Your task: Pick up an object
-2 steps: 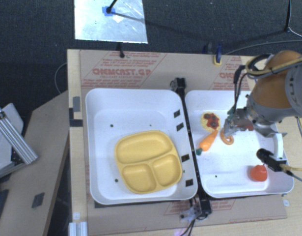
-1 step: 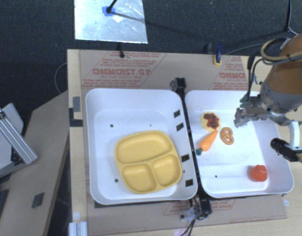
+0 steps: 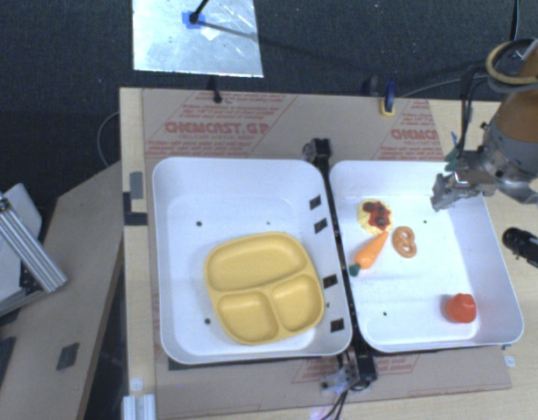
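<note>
I saw the gripper (image 3: 441, 196) hovering at the right bin's (image 3: 500, 269) 1 o'clock corner, finger state unreadable, while pretzel (image 3: 404, 241), carrot (image 3: 370, 252) and pizza toy (image 3: 374, 214) clustered at 10 o'clock, so crowding risked a nudge or slipped grasp.

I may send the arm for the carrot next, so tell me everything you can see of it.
The carrot looks like a small plastic toy: a smooth orange cone with a dark green stub at its thick end. It lies flat on the floor of the right bin, tilted, green end toward the divider between the bins, tip pointing up and right. Its tip sits close to the pretzel and just below the small pizza; whether they touch I cannot tell. The gripper is apart from it.
</note>
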Robot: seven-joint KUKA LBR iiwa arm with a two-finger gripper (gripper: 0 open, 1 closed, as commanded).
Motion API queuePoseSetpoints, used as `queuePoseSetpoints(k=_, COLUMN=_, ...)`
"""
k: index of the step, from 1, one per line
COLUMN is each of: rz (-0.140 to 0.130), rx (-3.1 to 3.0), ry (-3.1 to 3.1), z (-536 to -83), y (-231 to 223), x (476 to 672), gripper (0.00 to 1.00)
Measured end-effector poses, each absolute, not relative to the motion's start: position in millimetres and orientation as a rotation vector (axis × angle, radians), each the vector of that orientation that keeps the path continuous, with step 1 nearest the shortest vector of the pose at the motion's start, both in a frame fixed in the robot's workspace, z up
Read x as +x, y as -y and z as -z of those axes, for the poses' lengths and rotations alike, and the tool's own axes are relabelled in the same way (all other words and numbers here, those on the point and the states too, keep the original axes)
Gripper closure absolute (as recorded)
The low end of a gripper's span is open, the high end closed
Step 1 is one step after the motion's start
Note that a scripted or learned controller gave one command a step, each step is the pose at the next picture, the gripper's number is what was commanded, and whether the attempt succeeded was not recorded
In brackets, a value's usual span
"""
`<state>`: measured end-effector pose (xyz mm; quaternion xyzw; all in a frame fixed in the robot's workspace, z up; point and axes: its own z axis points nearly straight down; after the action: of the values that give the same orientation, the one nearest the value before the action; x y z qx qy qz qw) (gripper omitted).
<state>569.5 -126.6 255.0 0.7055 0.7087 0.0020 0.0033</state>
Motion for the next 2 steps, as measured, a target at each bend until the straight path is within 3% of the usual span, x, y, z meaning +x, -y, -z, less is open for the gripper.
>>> queuePoseSetpoints(k=2, rz=-0.006, rx=2.209, ry=-2.233, z=-247, y=25, x=597.7, gripper=1.00)
